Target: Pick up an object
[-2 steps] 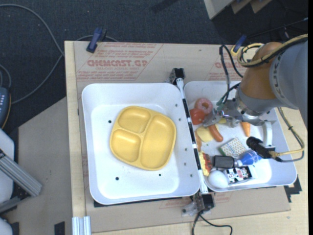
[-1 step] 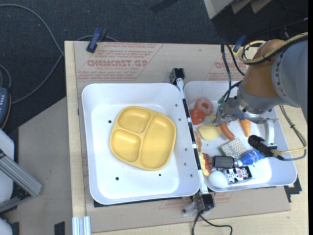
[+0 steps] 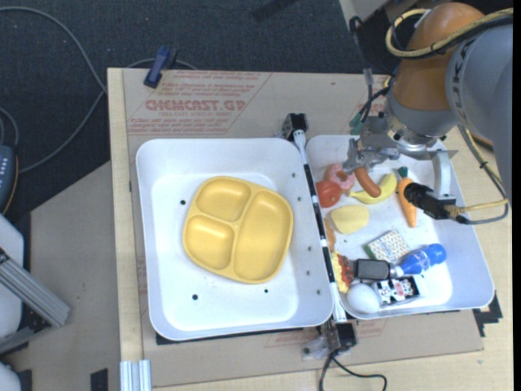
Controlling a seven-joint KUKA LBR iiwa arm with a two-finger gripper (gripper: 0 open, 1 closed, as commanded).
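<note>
I take the yellow divided plate (image 3: 238, 230) as my landmark: a smooth, glossy plastic dish with rounded corners and three moulded compartments, lying flat in the left white bin (image 3: 163, 169), a shallow, matte tray with a raised rim. Both bins sit on a pale wooden worktop (image 3: 195, 100) printed with red lettering.

To the right of the plate, across the dividing rims, the right white bin (image 3: 472, 275) holds a crowded heap. Nearest the plate's right edge I see a red tomato-like toy (image 3: 329, 192), round and shiny, and just below it a pale yellow, flattish oval piece (image 3: 351, 218). Further right from the plate lie a sausage-shaped orange-red toy (image 3: 368, 184), a curved yellow banana-like piece (image 3: 384, 191) and a tapered orange carrot (image 3: 407, 205) with a green tip. Right of the plate's lower corner sit a small checked packet (image 3: 387, 244), a blue plastic bottle (image 3: 422, 258), a black block (image 3: 374, 269) and a smooth white egg-shaped thing (image 3: 362, 298).

The tool (image 3: 364, 160) hangs to the upper right of the plate, over the far end of the right bin, just above the sausage toy and the tomato; the grey arm with its orange band (image 3: 431, 51) looms behind it. Its metal tips blur into the clutter, so I cannot tell how wide it stands or whether it grips anything.
</note>
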